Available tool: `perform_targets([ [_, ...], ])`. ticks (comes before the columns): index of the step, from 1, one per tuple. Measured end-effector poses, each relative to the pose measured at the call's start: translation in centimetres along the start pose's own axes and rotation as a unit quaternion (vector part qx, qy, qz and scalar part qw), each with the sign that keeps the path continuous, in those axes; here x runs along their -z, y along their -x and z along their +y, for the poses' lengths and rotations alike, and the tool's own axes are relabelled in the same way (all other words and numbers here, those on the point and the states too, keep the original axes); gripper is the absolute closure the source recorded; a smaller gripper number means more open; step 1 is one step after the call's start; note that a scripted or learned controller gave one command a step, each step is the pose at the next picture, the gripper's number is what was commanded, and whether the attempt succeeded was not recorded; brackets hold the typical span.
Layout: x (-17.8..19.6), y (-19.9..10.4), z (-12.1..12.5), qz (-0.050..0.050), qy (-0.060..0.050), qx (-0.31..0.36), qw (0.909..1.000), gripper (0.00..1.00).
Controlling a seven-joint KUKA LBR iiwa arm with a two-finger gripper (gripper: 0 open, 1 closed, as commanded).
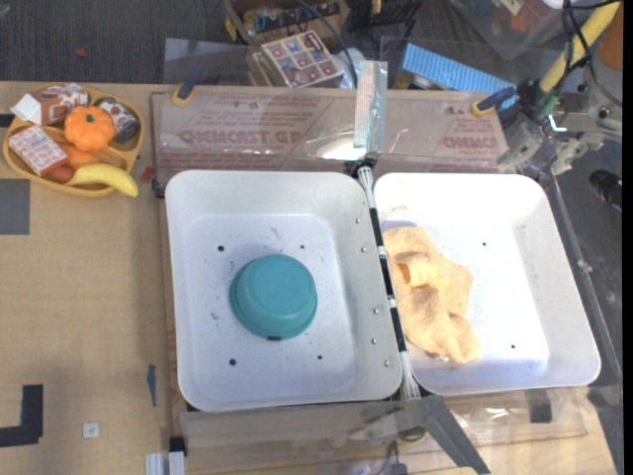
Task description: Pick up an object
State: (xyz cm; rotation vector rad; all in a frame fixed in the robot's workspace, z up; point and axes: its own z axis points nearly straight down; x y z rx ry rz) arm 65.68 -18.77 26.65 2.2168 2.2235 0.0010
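So there's a teal bowl [274,296] sitting upside down in the middle of the left bin [188,206], round, smooth, matte, with a flat top. It's well apart from the bin walls. In the right bin [554,265] there's a crumpled tan cloth [431,292], kind of fuzzy looking, bunched up against the left wall of that bin, just beside the divider between the two bins. Its folds are hard to read, I can't tell how many layers there are.

The gripper [542,139] is up at the top right, past the right bin's back corner, over the bench edge rather than over either bin. It's a grey tangle against cluttered stuff and cables, so I honestly can't tell how it's set or whether it has hold of anything.

Off to the far left there's a yellow dish [20,158] with toy fruit: a banana [105,177] and a little pumpkin [89,128]. Its left edge is cut off.
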Motion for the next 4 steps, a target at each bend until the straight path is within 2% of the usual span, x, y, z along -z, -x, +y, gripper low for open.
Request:
perform_targets([
  [1, -6.6, -5.0, -8.7, 0.0, -0.001, 0.011, 0.9999, 0.0],
  [2, -17.3, -7.4, -10.7, 0.0, 0.006, 0.039, 0.9992, 0.0],
  [3, -16.3, -7.3, -10.5, 0.0, 0.008, 0.037, 0.9993, 1.0],
  [4, -8.0, -8.1, -5.2, 0.0, 0.0, 0.098, 0.9952, 1.0],
])
